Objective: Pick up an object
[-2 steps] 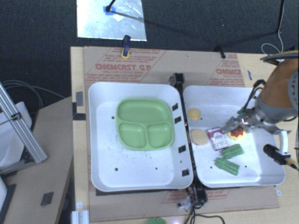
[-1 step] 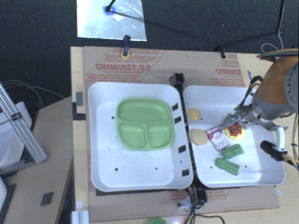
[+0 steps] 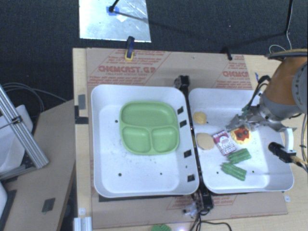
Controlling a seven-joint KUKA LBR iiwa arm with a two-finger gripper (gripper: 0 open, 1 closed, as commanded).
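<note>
My gripper [image 3: 242,124] hangs low over the middle of the right bin [image 3: 269,177], directly above a small orange and red object [image 3: 241,135]. Whether anything sits between the gripper's parts is hidden by the wrist. Just left of it lies a red and white packet [image 3: 222,142]. Two green pieces [image 3: 239,155] [image 3: 234,171] lie in front of it. A yellow round item [image 3: 199,118] and a tan round item [image 3: 205,140] rest near the bin's left wall.
The left bin [image 3: 106,177] holds a green three-compartment plate [image 3: 148,127]. The arm's grey and orange body [image 3: 288,88] covers the right bin's far right corner. A black divider [image 3: 188,129] runs between the bins.
</note>
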